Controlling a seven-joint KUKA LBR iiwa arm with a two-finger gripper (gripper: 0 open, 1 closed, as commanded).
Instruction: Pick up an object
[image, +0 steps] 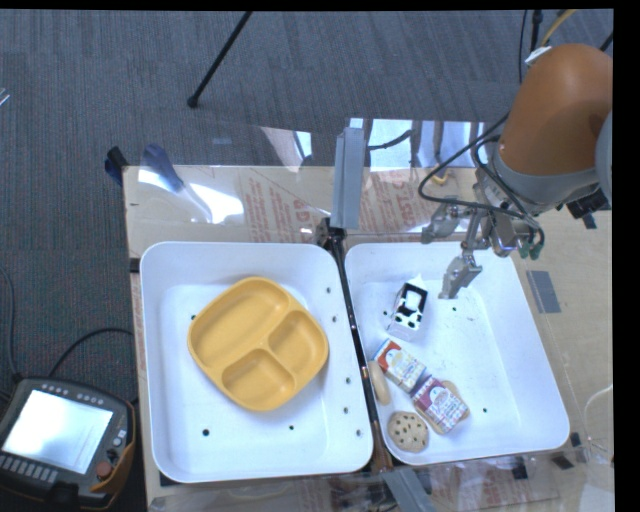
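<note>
My gripper (492, 262) hangs over the back of the right bin (500, 350), under the grey wrist with its orange band. It stands open with nothing between its fingers. A small black-and-white carton (410, 308) stands just to the gripper's lower left, apart from it. Nearer the front lie a red-and-white box (402, 365), a brown-and-white packet (440, 403), a round cookie (408, 431) and a thin tan stick (380, 383) along the bin's left wall.
The left bin (170, 290) holds a yellow divided plate (258, 343). A metal post (347, 185) rises behind the wall between the bins. A teach pendant (65, 430) lies on the floor at the lower left.
</note>
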